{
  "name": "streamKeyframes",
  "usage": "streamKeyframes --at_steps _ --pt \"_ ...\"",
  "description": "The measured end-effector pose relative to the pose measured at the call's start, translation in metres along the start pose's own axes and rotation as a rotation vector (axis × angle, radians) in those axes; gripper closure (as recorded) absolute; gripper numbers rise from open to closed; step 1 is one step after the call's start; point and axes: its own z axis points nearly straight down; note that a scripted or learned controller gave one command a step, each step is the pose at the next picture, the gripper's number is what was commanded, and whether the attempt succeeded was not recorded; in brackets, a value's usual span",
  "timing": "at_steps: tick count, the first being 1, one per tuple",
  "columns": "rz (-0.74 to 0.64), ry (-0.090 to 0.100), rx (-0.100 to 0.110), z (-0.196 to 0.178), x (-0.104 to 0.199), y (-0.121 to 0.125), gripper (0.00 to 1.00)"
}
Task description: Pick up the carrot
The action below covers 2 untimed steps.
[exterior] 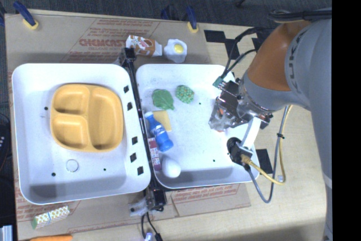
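The carrot (52, 237) lies well apart from the jaws.

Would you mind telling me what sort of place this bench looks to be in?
Probably a robotics lab, set up for grasping trials: two white bins clamped onto cardboard, toy food such as a green piece, and the arm's hand over the right bin.

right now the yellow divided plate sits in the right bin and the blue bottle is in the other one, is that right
Not quite. The camera view shows the yellow divided plate in the left bin, not the right one. The blue bottle is indeed in the other bin, the right bin, near its left wall.
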Motion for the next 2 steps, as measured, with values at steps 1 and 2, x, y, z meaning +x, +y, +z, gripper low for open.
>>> streamKeyframes --at_steps 1,2 --pt "0.42 0.001 0.002 0.097 0.013 -0.034 1.0" --pt "0.201 0.001 -0.003 -0.03 -0.021 -0.011 1.0"
